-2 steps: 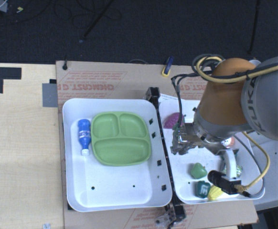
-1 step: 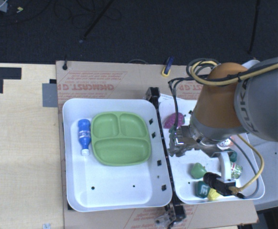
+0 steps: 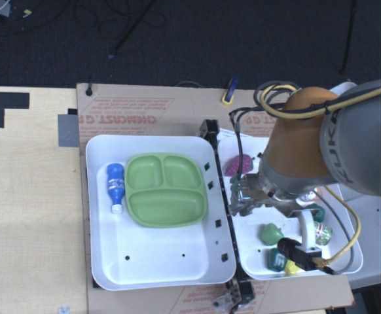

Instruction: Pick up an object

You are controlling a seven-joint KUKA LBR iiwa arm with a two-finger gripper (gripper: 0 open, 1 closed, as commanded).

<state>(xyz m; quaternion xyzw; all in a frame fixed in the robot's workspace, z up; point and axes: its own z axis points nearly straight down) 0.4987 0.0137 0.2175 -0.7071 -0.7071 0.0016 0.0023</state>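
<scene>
- Camera view: arm (image 3: pixel 315 142) reaching in from the right, over the right bin (image 3: pixel 246 260) — gripper (image 3: pixel 246 198) low near that bin's left wall.
- Jaws: can't tell, too dark and blurry.
- Right bin: green lump (image 3: pixel 270 233), purple thing (image 3: pixel 236 165), more clutter — all loose.
- Left bin (image 3: pixel 151 260): green tray (image 3: pixel 165 190), blue bottle (image 3: pixel 114 186) just left of it.
</scene>
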